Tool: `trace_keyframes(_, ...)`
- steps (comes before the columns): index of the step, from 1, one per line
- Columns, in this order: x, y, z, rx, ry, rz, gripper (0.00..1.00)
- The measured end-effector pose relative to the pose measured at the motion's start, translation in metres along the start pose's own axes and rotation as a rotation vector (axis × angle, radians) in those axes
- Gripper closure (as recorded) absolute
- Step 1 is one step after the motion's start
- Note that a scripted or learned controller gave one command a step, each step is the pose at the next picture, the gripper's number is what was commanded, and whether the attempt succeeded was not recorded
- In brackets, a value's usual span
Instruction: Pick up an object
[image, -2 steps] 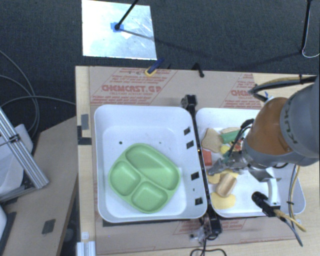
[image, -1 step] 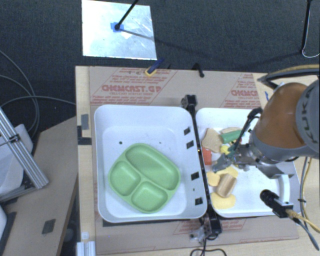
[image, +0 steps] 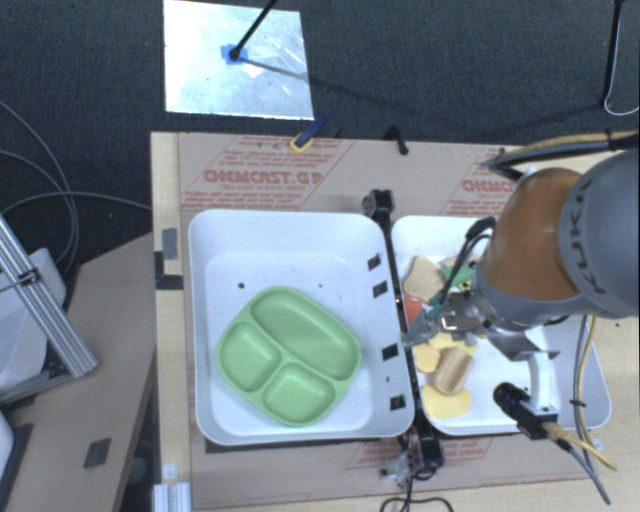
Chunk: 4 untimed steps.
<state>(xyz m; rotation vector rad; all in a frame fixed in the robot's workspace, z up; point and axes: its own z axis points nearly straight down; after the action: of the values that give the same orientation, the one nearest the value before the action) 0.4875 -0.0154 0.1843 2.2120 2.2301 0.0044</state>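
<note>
Reaching into the right bin with the pincer, cannot tell if spread or pinching, hanging over the yellow and tan food pieces; going straight down slowly.

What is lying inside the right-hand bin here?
The right bin holds pale yellow and tan food-like pieces along its left side. The arm covers the bin's middle and upper part, so anything beneath it is hidden.

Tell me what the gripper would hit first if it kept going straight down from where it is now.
Probably the tan food pieces in the right bin, right under the gripper. Depth is hard to judge here.
</note>
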Motion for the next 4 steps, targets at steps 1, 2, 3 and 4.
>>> trace_keyframes(1, -0.089, 0.012, 0.058, 0.004, -0.004, 0.014, 0.00)
trace_keyframes(2, -0.012, 0.045, -0.003, -0.006, 0.000, -0.004, 0.00)
trace_keyframes(3, -0.019, -0.003, 0.000, 0.004, -0.001, 0.007, 0.00)
trace_keyframes(4, -0.019, 0.000, -0.011, -0.002, -0.001, 0.003, 1.00)
